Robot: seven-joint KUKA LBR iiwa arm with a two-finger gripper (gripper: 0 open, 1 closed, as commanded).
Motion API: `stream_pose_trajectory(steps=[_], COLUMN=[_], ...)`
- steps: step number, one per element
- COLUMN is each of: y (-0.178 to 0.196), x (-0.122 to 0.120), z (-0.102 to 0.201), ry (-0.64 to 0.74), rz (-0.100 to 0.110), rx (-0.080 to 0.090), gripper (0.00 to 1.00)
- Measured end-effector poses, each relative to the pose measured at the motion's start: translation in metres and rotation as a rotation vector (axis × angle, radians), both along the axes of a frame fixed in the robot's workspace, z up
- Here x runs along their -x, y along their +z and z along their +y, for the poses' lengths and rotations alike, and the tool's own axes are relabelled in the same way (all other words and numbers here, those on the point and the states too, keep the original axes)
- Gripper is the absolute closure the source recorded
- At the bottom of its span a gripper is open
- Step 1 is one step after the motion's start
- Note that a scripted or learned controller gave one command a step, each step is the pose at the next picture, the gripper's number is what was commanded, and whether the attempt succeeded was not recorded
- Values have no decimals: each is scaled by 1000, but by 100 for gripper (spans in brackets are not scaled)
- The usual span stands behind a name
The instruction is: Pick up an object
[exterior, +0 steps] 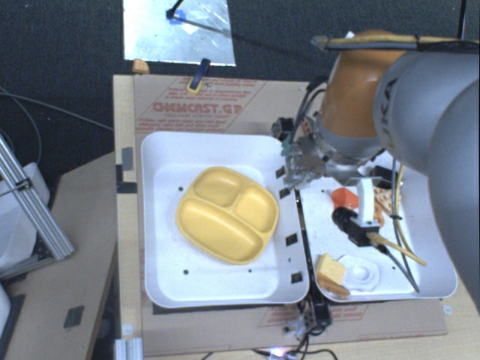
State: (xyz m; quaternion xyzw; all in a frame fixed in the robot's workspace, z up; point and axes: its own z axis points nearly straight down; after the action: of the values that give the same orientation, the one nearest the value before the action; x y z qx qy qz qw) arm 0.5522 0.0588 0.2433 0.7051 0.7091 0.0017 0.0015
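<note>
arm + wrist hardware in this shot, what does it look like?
The arm is bulky, with smooth rounded grey shells and a glossy orange band above the wrist. Below the band sits a darker metal wrist assembly with thin black cables looping beside it.

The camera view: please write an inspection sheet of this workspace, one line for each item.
Surface: two white bins, left bin and right bin, on a cardboard sheet.
Job's things: yellow divided plate in left bin; small mixed objects in right bin.
Clutter: blue-yellow item on cardboard.
Grippers: gripper hidden under the arm.
Cables: black cables on floor.
Surroundings: dark carpet, foil sheet.
</note>
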Motion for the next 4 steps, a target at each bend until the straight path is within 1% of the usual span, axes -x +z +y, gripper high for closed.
stream_pose_trajectory(steps=[1,2,3,4], y=[-38,-26,157,160], x=[69,65,64,64], z=[43,40,62,61], ry=[2,4,3,5], rz=[10,3,-12,-2], rx=[-2,-1,-5,-1], gripper=[100,100,100,100])
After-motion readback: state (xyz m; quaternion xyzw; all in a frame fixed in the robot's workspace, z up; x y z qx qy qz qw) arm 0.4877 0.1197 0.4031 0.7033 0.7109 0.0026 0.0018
